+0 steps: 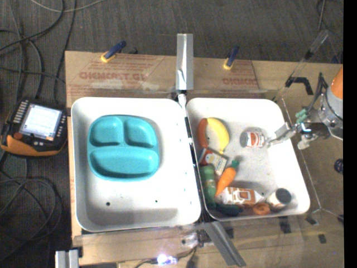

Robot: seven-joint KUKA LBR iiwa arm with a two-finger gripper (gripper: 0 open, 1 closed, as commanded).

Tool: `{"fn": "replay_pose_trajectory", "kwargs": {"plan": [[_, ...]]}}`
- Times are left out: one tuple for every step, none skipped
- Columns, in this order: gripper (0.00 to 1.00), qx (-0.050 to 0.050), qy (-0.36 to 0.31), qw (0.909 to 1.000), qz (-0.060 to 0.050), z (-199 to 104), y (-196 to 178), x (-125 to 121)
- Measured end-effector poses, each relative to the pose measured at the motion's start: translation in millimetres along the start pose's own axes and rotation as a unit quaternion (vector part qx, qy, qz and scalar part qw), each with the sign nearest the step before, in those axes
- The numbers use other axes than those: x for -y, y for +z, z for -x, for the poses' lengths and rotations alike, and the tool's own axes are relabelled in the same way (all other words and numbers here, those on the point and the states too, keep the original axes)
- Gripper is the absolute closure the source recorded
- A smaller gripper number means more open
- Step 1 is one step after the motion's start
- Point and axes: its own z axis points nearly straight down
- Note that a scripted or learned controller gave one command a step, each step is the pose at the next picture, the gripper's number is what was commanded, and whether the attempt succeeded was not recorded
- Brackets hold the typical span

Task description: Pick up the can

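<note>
Looking down on your bench, you had two shallow white plastic bins side by side. Left white bin (78,166): one turquoise three-compartment plastic plate (124,147), lying flat near the middle. Right white bin (290,166): a small silver can with a red-and-white label (254,138), lying on its side in the upper right part, apart from the other items; a yellow banana-shaped toy (217,133) by the upper left; an orange plastic carrot with green top (226,177) below it; a flat red-and-white carton (241,196) near the front wall; a small dark round-topped container (280,196) in the front right corner. Your grey arm with its orange band (337,88) came in from the right, and the two-finger gripper (274,139) sat low in the right bin, just beside the can's right end. Whether the gripper stood apart or together, you could not tell; the can was not seen held.
</note>
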Motion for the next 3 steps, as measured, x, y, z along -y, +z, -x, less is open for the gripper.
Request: {"fn": "replay_pose_trajectory", "kwargs": {"plan": [[0.00, 0.001, 0.011, 0.9999, 0.000, -10.2, 52.4, -34.4], [0.00, 0.001, -0.014, 0.9999, 0.000, -15.2, 124.1, -73.7], [0.00, 0.001, 0.001, 1.0000, 0.000, -3.0, 163.0, -87.2]]}}
